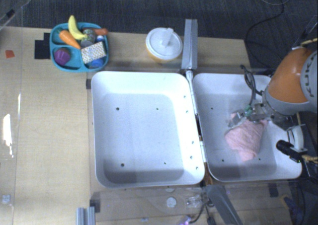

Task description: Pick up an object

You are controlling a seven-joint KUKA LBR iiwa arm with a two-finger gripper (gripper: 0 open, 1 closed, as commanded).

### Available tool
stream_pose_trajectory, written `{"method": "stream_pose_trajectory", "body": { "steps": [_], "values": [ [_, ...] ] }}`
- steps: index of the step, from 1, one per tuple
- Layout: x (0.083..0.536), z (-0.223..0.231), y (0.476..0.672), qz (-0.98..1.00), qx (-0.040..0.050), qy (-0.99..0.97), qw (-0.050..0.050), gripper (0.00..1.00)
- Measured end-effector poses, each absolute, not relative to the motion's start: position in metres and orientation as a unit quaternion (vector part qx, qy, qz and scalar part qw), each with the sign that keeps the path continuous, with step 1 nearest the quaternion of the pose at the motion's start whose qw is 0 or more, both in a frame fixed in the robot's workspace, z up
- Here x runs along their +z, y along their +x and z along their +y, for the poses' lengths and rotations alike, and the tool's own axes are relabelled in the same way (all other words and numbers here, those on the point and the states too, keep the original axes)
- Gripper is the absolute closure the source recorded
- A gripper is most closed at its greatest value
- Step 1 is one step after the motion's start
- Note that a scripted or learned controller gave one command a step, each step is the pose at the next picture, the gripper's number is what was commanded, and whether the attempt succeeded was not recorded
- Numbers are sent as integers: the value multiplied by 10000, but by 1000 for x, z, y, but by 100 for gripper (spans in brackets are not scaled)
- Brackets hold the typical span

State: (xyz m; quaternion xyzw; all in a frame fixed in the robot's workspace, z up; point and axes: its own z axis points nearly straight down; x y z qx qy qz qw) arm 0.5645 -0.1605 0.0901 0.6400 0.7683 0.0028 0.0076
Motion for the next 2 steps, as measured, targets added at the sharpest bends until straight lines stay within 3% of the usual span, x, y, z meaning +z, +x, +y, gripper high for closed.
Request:
{"method": "stream_pose_trajectory", "body": {
  "steps": [1, 2],
  "values": [
    [91, -126, 534, 8020, 42, 5973, 87, 0],
    [104, -126, 538, 8021, 65, 5969, 158, 100]
  ]
}}
